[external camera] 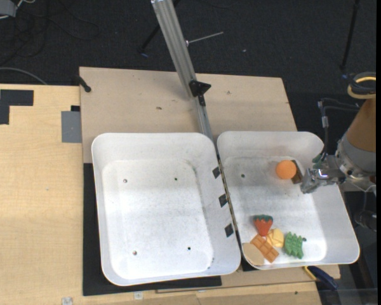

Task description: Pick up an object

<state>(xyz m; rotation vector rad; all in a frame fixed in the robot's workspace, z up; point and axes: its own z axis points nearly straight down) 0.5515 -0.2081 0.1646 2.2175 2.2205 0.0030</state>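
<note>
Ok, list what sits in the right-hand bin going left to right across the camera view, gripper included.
Red strawberry toy → orange ball → green leafy toy → gripper.

Orange ball (pixel 286 169) upper right bin, red strawberry (pixel 263 223), tan waffle (pixel 265 248), yellow piece (pixel 277 237), green leafy toy (pixel 294 244) clustered near front edge

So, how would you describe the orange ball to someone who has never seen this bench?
Look at the right bin. In its far half, close beside the gripper, lies the ball. It is round, plain orange and alone, while the other toys are clustered at the bin's near edge.
</note>
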